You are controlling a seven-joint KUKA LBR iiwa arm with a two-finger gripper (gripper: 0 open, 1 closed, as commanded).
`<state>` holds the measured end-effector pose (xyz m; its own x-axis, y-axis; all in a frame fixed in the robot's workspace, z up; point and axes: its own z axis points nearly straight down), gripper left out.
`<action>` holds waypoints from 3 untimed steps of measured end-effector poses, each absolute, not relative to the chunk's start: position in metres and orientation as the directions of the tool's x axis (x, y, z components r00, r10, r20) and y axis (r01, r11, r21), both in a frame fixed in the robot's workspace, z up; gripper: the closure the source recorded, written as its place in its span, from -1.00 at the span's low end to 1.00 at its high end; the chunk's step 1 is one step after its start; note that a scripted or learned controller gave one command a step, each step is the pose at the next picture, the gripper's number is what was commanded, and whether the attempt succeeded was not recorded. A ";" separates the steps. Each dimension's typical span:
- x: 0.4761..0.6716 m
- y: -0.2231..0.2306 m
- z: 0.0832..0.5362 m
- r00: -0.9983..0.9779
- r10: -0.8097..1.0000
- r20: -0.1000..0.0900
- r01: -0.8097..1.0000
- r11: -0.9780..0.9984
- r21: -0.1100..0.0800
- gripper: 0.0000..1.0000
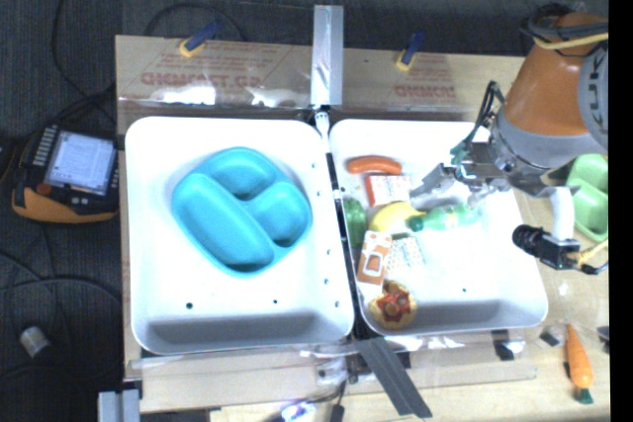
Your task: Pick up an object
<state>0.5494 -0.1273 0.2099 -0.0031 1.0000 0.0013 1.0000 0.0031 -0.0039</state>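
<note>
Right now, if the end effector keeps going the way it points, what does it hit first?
Likely the green bottle: the end effector points left and down into the right bin, and the bottle lies just below its tip, with the yellow lemon next along. Depth is unclear from this slanted view.

two white bins (148, 212), one blue tray (240, 208)

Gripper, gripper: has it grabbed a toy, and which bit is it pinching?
It cannot be told. The gripper hangs over the right bin, just above a green bottle beside a yellow lemon.
</note>
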 end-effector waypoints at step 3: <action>0.557 -0.166 0.097 0.194 0.981 0.009 0.981 -0.194 0.008 -1.00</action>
<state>0.5571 -0.1657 0.0967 0.1937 0.9810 0.0086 0.9810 -0.1938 0.0078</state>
